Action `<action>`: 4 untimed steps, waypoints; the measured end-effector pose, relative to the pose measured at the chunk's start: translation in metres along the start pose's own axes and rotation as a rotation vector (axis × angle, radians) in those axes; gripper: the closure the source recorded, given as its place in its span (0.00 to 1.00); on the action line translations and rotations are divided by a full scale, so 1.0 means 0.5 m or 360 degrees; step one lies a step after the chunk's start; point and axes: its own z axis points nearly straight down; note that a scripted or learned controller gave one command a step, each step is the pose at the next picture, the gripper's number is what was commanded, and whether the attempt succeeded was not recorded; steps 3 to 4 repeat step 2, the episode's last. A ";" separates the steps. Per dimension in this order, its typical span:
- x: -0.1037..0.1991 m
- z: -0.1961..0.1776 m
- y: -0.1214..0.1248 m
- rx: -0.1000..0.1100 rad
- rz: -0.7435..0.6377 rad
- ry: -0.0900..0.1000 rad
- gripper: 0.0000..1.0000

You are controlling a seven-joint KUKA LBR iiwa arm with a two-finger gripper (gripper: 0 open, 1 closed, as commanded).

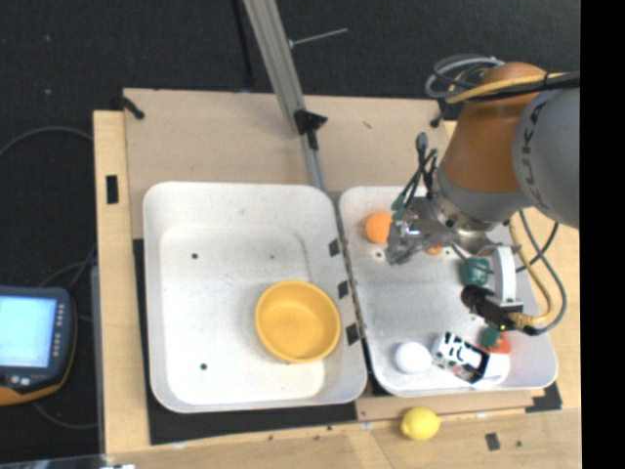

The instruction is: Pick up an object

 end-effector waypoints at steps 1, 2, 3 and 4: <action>0.101 -0.023 0.012 0.0002 0.0000 0.0001 1.00; 0.187 -0.007 0.040 0.0003 0.0003 -0.0002 1.00; 0.187 -0.007 0.040 0.0003 0.0003 -0.0002 1.00; 0.187 -0.007 0.040 0.0003 0.0003 -0.0002 1.00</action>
